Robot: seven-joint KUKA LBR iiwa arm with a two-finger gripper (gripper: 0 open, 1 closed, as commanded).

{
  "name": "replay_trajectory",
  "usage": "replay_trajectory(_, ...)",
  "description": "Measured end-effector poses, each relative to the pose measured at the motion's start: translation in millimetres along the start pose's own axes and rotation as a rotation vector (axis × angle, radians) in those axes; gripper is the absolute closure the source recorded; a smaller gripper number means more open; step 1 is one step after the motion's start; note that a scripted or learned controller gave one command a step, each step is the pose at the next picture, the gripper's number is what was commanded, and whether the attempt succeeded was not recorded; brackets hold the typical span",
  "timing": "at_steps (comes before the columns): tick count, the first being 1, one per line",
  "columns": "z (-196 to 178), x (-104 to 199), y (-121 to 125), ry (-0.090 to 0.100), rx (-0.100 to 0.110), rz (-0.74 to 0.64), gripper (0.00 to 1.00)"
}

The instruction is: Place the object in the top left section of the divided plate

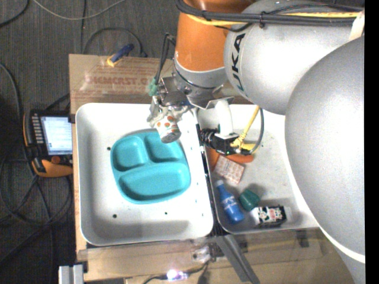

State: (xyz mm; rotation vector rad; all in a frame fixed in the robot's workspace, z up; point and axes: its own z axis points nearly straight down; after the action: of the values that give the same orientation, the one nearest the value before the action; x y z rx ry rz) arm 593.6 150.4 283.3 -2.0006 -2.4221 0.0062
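Note:
A teal divided plate (pixel 153 169) lies in the left white bin (pixel 95 176), with two small sections on its far side and one large section on its near side. My gripper (pixel 164 118) hangs over the plate's far right corner, reaching down from the orange-banded wrist. A small white cup-like object with orange spots (pixel 169 128) sits tilted between its fingers, above the edge of the top right section. The top left section (pixel 131 152) lies to the left of the object and holds nothing.
The right bin (pixel 278 158) holds a blue bottle (pixel 228 202), a green object (pixel 249 197), a black-and-white box (pixel 271 215), a patterned packet (pixel 230 170) and an orange item (pixel 238 156). A cardboard sheet (pixel 112 81) lies behind the left bin, and a tablet (pixel 56 134) to its left.

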Motion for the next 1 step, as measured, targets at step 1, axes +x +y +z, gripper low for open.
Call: replay_trajectory(1,13.6,1.9,25.4,-0.002,-0.001,-0.013,1.0)
